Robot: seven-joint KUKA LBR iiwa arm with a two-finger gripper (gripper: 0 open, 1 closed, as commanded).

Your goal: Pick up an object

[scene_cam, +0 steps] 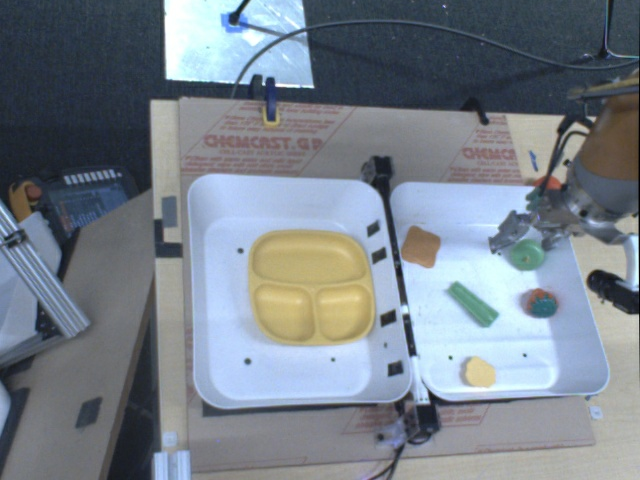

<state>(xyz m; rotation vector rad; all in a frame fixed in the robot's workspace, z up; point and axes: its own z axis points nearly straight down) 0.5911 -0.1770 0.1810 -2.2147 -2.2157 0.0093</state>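
The tool point(520, 230) sits low in the upper right of the frame, over the right-hand bin point(590, 368), with its tip at the upper-left side of a round green piece point(527, 257); whether it is touching that piece, and whether the tool is open or closed on anything, I cannot tell from this slant. My reading is that the step in hand is the approach to a grasp, not yet a lift (nothing is plainly held). The next move would call for a clean closing on the green piece and then a straight rise. That piece lies near the bin's right wall, so room on that side looks tight; toward the middle of the frame the floor is open. Other candidates lie apart from it: an orange-brown block point(421, 247) near the divider, a green stick point(472, 303) at centre, a teal and orange piece point(541, 303) below the tool, and a yellow piece point(479, 372) near the lower edge. The left bin point(210, 268) holds a yellow divided tray point(310, 286).
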